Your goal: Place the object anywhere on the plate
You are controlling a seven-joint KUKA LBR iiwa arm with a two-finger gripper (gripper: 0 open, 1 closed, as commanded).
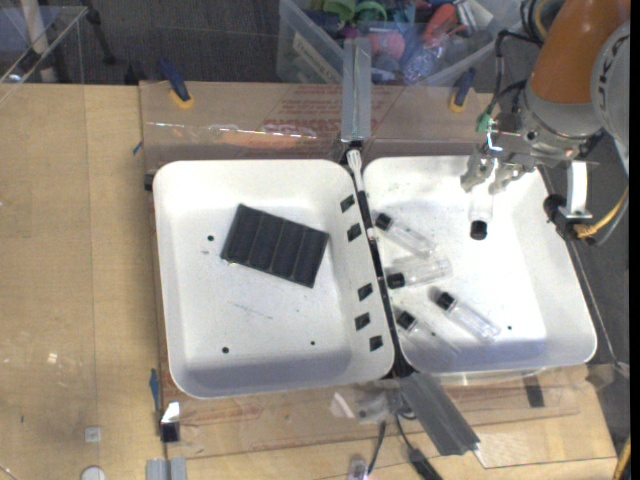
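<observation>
While the dark plate point(275, 245) lies flat in the left bin point(180, 183), tilted a little so that its long side runs down toward the right, nothing rests on it and nothing lies around it on the white floor. To the right of the plate stands the ridge point(358, 258) where the two bins meet, with a row of small black clips along it. That ridge lies between the plate and everything else in play.

Further right of the plate, in the right bin point(560, 318), three loose tubes point(420, 271) with black caps lie on their sides near the ridge, each at its own angle, well apart from the plate.

Further right still, and higher than the plate, the gripper point(487, 183) hangs over the back part of the right bin. Its fingers are closed narrowly on the top of one clear tube point(479, 208), which hangs between them. This tube stands nearly upright, its long axis pointing down at the bin floor, black cap at the bottom end.

Behind the plate, beyond the bins, sits a clear box point(400, 18) of coloured odds and ends.
</observation>
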